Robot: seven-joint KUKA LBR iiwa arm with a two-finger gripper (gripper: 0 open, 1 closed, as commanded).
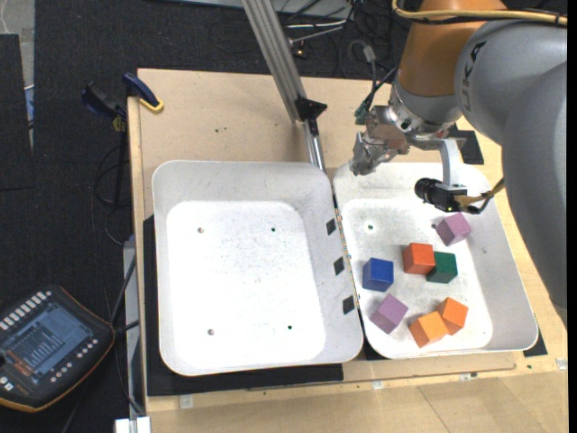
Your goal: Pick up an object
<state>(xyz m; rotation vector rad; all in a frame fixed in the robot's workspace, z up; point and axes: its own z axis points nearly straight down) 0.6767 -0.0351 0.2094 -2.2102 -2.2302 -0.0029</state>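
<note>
Blocks are the things to be picked, and none has been lifted yet. From left to right: the left bin (180, 188) is seen beside the right bin (509, 323), where a blue block (378, 273), purple block (389, 313), orange block (417, 258), green block (442, 267) and others lie. The gripper (368, 159) is held high over the right bin's far rim, nothing seen in it; its opening cannot be told. Descent, grasp and lift are judged still to be done.

Likely a robotics lab; teach pendant (45, 345), loose cables (334, 12), plywood bench (243, 106).
</note>
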